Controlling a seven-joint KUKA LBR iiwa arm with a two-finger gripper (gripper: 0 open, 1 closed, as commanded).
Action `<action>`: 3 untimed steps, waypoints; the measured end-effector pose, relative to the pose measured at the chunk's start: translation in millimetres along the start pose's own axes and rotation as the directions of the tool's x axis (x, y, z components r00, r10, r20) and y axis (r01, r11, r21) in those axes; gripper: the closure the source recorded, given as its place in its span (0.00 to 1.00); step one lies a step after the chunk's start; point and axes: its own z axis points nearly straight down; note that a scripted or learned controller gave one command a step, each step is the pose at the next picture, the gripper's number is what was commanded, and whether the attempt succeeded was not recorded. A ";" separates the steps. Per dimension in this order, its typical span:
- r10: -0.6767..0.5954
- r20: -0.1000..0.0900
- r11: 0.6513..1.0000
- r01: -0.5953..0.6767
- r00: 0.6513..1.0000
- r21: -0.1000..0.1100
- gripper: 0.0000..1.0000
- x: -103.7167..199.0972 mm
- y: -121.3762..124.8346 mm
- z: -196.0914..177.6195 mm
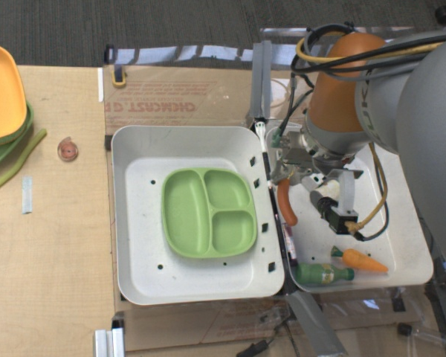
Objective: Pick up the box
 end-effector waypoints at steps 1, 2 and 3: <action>-0.467 0.001 0.884 0.467 0.884 -0.005 1.00 -39.9 38.3 -44.8; -0.720 0.004 0.694 0.720 0.694 -0.006 1.00 -9.5 89.9 -126.9; -0.429 0.000 0.903 0.429 0.903 -0.002 1.00 5.0 69.2 -51.6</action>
